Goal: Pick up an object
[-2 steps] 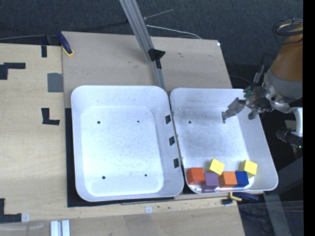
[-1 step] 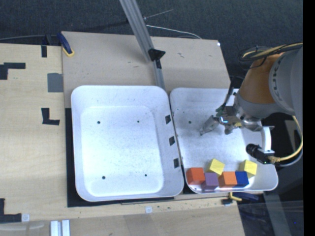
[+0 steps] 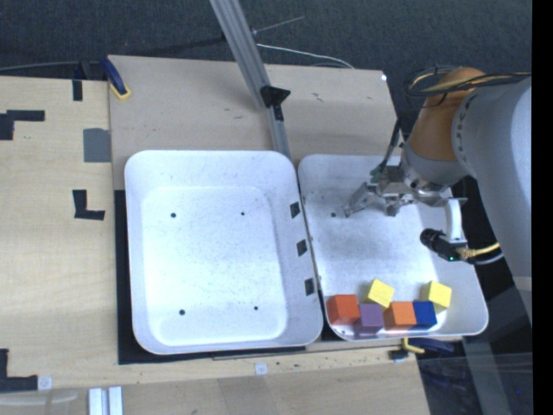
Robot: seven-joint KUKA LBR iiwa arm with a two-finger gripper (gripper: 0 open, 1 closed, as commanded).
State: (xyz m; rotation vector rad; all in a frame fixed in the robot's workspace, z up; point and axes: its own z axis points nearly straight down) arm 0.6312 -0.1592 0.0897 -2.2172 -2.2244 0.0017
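Two shallow white plastic bins sit side by side on a pale wooden bench (image 3: 52, 258): the left bin (image 3: 138, 180) and the right bin (image 3: 324, 175), their inner rims touching along the middle. Six small blocks lie clustered at the near end of the right bin: an orange-red cube (image 3: 344, 308) at the left, a purple cube (image 3: 371, 316) just beside it, an orange cube (image 3: 401, 315) next along, a blue cube (image 3: 423, 314) at the right end of that row, a yellow cube (image 3: 380, 293) tilted just behind the purple and orange ones, and a second yellow cube (image 3: 439, 295) behind the blue one, near the bin's right wall. One grey arm with an orange band (image 3: 432, 132) reaches in from the right; its two-finger gripper (image 3: 352, 209) hangs over the far half of the right bin, well apart from the blocks. Whether the jaws are open or closed cannot be told from this angle, and nothing is seen between them. One slanted grey metal rail (image 3: 246, 50) crosses the bench behind the bins.
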